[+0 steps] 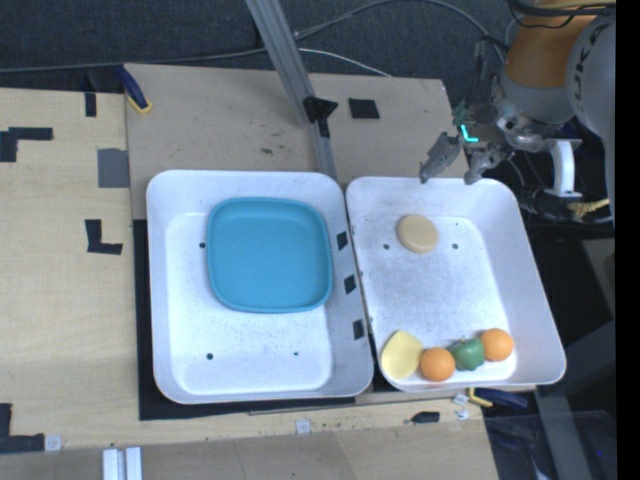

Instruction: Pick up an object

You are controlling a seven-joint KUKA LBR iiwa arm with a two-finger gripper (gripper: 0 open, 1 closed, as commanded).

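The right bin [520,268] holds a tan round object [417,233] near its far edge. Along its near edge lie a yellow piece [401,354], an orange ball [436,364], a green object [466,353] and a second orange ball [497,344]. My gripper [454,165] hovers over the far rim of the right bin, just beyond and right of the tan object. Its two dark fingers are spread apart and open, with nothing between them.
The left bin [170,298] carries a blue square plate [268,253]. A grey metal pole [290,63] slants across the bench behind the bins. Cables trail at the back right beside the arm [550,58].
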